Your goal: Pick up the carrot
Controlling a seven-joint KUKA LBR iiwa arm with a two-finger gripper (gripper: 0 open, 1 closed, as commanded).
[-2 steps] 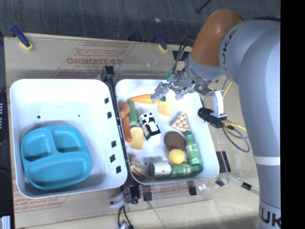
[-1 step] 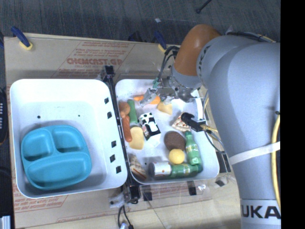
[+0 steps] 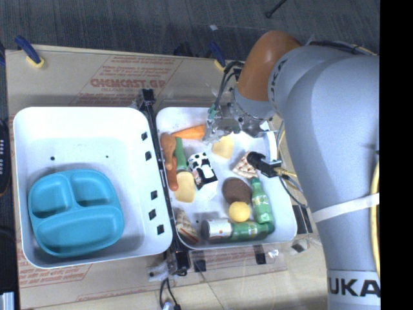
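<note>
Camera view looks down on two white bins side by side, and the arm comes in from the right over the far end of the right bin. Its gripper sits low at the far side of that bin, right at the thick end of the carrot — I honestly can't tell whether the claw is apart or together, it's too cluttered there. That carrot lies across the far-left corner of the right bin, with a second orange carrot running along the left wall just beside it. Nearer in the same bin are a lemon, a brown potato, a green bottle and a can. Left bin holds a blue divided tray.
</note>
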